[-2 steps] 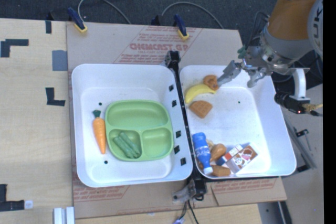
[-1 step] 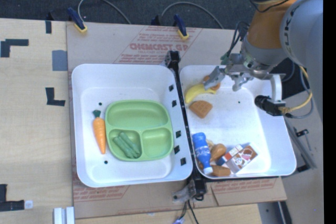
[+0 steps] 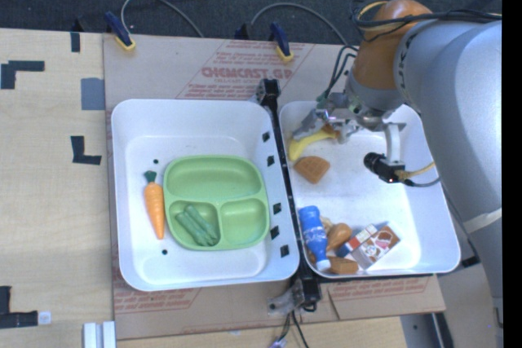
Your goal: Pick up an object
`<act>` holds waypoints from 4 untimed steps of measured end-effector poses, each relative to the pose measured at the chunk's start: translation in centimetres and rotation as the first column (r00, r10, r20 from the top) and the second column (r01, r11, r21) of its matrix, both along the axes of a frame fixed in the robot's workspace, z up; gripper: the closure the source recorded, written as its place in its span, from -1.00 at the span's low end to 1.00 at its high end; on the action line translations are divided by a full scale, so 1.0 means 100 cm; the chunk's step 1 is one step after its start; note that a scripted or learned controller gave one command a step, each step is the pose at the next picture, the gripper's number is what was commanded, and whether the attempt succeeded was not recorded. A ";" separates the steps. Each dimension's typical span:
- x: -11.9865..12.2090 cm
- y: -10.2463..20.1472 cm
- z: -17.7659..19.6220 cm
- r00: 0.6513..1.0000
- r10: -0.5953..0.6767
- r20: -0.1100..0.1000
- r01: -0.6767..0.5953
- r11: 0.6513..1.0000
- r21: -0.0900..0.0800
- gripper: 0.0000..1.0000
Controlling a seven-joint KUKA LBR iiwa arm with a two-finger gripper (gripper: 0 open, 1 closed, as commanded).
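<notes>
**Gripper working at the banana, lift not yet done**

Camera view: the gripper (image 3: 326, 125) is reaching low into the right bin (image 3: 424, 234), hanging right over the banana (image 3: 308, 143). Whether it is clamping the banana, I cannot tell. A brown pastry (image 3: 311, 168) is lying just below. Lifting is remaining.

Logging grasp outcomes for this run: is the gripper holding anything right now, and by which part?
It cannot be told. The gripper sits low over the banana in the right bin, at its upper end, but a hold is not visible.

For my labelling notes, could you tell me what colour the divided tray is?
Light green tray, seen in the camera view.
</notes>
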State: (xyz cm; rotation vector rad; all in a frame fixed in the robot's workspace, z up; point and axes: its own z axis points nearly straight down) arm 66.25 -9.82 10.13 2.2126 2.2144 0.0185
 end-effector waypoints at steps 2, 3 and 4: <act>0.006 -0.002 -0.016 1.000 0.001 -0.015 -0.001 1.000 0.000 -1.00; 0.006 0.005 -0.016 1.000 0.001 -0.016 -0.001 1.000 -0.001 -1.00; 0.006 0.003 -0.016 1.000 0.001 -0.015 -0.001 1.000 -0.001 -1.00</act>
